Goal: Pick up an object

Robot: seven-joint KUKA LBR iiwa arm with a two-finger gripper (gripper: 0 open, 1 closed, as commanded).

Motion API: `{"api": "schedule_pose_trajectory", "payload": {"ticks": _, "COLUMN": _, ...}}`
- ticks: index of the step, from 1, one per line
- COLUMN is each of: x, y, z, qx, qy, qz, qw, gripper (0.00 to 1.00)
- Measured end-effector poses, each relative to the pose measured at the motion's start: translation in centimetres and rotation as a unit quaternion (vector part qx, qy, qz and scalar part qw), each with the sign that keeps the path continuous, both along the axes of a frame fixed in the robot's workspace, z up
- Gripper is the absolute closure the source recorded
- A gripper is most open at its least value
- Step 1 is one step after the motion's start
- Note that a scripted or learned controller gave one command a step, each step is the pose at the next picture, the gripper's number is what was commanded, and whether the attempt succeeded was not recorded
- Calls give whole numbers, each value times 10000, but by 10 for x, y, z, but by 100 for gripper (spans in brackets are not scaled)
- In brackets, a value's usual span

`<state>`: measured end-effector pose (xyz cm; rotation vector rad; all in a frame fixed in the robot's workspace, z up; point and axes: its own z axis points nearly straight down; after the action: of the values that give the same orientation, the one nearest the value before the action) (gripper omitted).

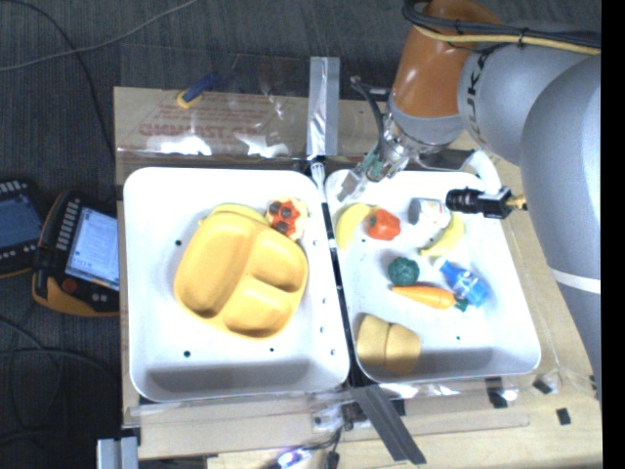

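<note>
Tomato (383,225) sits in the right bin (508,291), just below and slightly right of the gripper (363,177), at that bin's upper left corner. Gripper state cannot be told; nothing is seen grasped.

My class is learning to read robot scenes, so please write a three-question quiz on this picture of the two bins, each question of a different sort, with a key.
1. True or false: the yellow divided tray lies in the right bin.
2. Which item lies closest below the gripper? A. the carrot B. the red tomato C. the blue item
3. Fill in: the tan bread-like item sits at the ______ left corner of the right bin.

Key
1. False; it lies in the left bin.
2. B; the gripper is over the right bin's upper left corner, just above the tomato.
3. Lower, nearest the camera.
</note>
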<state>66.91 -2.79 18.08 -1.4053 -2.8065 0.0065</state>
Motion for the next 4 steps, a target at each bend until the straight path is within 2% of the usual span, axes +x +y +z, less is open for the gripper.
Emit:
{"api": "schedule_pose_trajectory", "payload": {"ticks": 1, "x": 0, "y": 0, "z": 0, "qx": 0, "qy": 2, "qz": -1, "qw": 10000, "gripper": 0}}
{"api": "schedule_pose_trajectory", "payload": {"ticks": 2, "x": -31, "y": -81, "z": -22, "qx": 0, "qy": 7, "qz": 613, "qw": 9981, "gripper": 0}}
{"api": "schedule_pose_trajectory", "payload": {"ticks": 3, "x": -13, "y": -93, "z": -90, "qx": 18, "qy": 3, "qz": -228, "qw": 9997, "gripper": 0}}
{"api": "schedule_pose_trajectory", "payload": {"ticks": 4, "x": -11, "y": -92, "z": -81, "qx": 19, "qy": -5, "qz": -204, "qw": 9998, "gripper": 100}}
